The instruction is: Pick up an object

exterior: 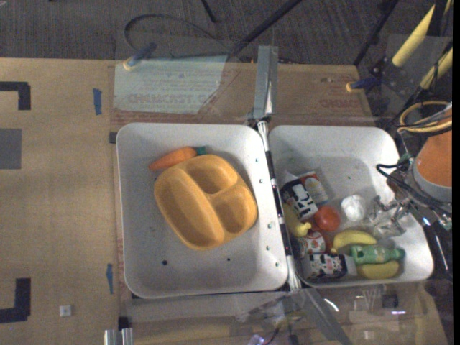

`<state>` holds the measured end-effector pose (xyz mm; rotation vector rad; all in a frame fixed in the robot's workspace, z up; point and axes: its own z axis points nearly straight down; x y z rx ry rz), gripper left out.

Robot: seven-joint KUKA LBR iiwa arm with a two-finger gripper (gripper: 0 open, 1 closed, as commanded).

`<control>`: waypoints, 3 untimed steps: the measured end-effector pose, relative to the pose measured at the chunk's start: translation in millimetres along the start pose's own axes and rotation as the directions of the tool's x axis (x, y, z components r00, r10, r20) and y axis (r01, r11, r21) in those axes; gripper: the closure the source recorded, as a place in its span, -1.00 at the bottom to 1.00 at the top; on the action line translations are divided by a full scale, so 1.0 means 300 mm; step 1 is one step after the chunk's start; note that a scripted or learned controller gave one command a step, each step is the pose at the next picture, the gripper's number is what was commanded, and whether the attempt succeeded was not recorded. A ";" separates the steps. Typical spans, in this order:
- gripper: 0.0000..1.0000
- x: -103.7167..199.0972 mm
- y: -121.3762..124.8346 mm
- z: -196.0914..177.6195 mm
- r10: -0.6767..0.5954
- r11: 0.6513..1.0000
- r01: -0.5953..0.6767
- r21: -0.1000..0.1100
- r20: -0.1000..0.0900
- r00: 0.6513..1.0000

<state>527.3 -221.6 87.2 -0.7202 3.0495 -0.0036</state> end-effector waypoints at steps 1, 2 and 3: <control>1.00 -0.226 0.009 -0.448 -0.037 0.999 0.037 0.001 0.002 0.999; 1.00 0.022 0.063 -0.672 -0.153 0.988 0.153 -0.001 -0.001 0.988; 1.00 -0.068 0.090 -0.454 -0.505 0.863 0.505 -0.006 -0.001 0.863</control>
